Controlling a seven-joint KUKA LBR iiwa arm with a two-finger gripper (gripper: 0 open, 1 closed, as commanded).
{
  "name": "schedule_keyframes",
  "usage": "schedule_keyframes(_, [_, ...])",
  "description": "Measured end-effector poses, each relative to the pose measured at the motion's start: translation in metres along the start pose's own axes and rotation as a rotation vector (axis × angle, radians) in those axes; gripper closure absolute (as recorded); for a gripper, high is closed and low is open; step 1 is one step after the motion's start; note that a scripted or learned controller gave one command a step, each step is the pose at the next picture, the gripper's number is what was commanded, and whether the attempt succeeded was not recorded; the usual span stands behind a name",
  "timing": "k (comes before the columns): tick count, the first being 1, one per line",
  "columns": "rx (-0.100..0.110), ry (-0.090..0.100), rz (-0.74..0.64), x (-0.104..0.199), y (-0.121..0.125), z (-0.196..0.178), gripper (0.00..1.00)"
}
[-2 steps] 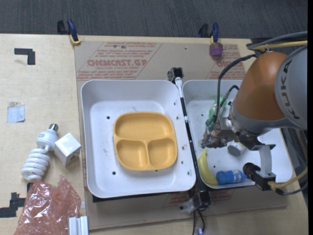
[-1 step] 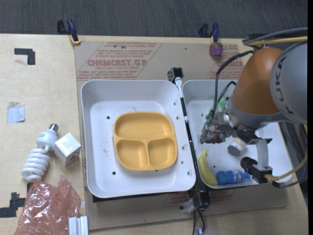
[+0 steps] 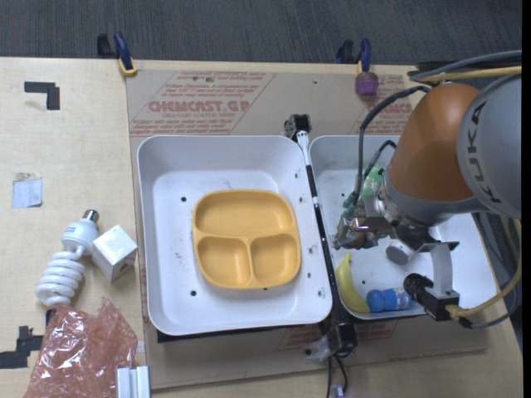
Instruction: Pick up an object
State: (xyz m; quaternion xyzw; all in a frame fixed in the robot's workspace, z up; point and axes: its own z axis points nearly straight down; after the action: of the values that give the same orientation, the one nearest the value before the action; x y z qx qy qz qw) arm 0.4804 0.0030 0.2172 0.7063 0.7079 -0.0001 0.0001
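Banana (image 3: 347,287) lying in the right bin (image 3: 330,160), blue bottle (image 3: 387,300) just beside it, gripper (image 3: 358,232) low over the bin just above the banana, yellow divided plate (image 3: 246,238) in the left bin (image 3: 158,222).

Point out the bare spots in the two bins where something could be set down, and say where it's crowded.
Left bin: a bare white floor strip rings the yellow divided plate, widest along the far and left walls. The plate's three compartments hold nothing. Right bin: crowded; the gripper hangs over the banana and blue object. Only its far-left corner looks bare.
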Motion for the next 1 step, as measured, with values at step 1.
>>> schedule_keyframes(1, [-0.001,0.0,0.003,-0.0081,-0.0016,0.0049,1.0])
